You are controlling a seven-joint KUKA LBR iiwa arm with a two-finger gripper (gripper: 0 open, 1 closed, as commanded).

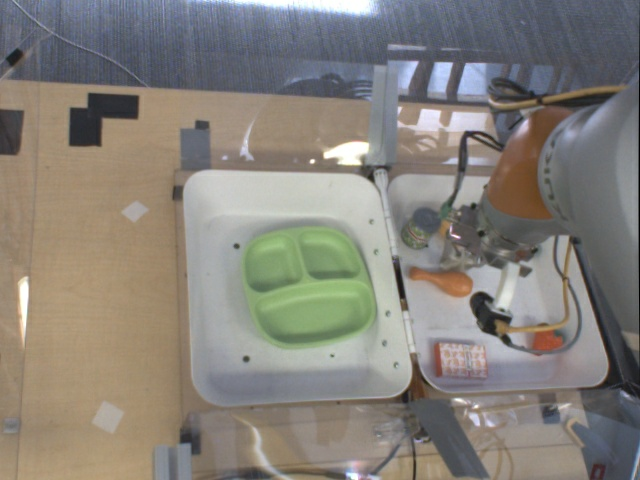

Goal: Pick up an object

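Orange drumstick (443,280) lies just under the gripper (462,251).

The right bin (597,366) is crowded: a small can (420,227) near the dividing wall, an orange drumstick-shaped piece (443,281) at mid-bin, a red-patterned box (461,359) by the front rim. Bare floor is left between them. The left bin (205,298) is largely taken by a green divided tray (308,286).
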